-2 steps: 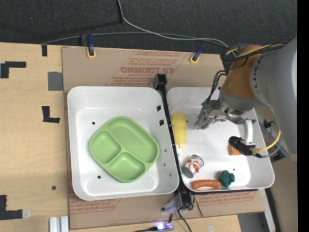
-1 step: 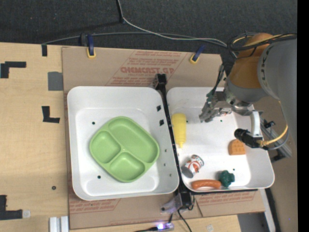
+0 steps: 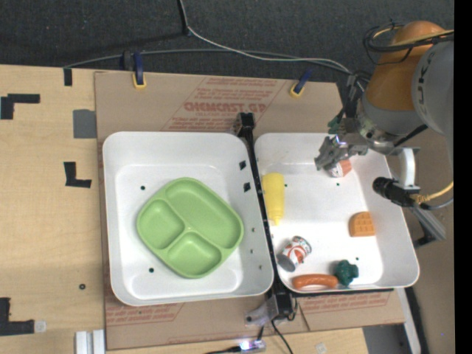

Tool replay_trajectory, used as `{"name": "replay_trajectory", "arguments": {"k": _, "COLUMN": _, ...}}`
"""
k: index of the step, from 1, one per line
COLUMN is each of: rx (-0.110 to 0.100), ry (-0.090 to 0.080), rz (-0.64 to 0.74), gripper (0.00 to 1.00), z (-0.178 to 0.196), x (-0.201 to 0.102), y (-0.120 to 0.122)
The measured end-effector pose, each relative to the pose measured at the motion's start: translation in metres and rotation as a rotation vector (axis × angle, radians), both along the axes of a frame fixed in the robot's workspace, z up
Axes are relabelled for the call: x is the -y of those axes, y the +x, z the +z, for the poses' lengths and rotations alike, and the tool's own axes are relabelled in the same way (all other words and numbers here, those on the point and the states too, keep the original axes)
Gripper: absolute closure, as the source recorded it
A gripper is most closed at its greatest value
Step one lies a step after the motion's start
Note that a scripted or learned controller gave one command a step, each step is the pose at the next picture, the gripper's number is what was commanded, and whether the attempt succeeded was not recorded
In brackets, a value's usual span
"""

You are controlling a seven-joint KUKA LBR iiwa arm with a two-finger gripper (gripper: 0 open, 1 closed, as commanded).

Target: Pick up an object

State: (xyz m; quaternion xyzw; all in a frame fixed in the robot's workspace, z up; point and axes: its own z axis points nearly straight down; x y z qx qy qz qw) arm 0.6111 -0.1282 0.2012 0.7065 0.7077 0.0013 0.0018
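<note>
At the bottom of the frame, in the right bin [image 3: 383,275], a hot dog [image 3: 313,280] lies along the lower wall with a green broccoli piece [image 3: 345,272] just beside its right end and a small red-and-white can [image 3: 296,251] tipped over just above it. Higher up, an orange waffle-like piece [image 3: 361,224] sits near the right wall, and a yellow corn cob [image 3: 273,196] lies lengthwise against the left wall. The left bin [image 3: 118,198] carries a green divided plate [image 3: 189,226], tilted across its floor.

Toward the upper right of the frame, the tool [image 3: 333,158] is low over the right bin's upper part, at a small red-and-white object [image 3: 340,169] that peeks out just beneath it. Whether the tool is clenched, released or grasping that object cannot be told from this slant.

The step in hand looks like the grasp itself. The next move would call for a firm closure on the small object, then a straight lift clear of the bin wall behind it.
</note>
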Motion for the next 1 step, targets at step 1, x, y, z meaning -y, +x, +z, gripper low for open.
{"name": "replay_trajectory", "arguments": {"k": 1, "rx": 0.0, "ry": 0.0, "rz": 0.001, "gripper": 1.0, "z": 0.0596, "x": -0.0079, "y": 0.0045}}
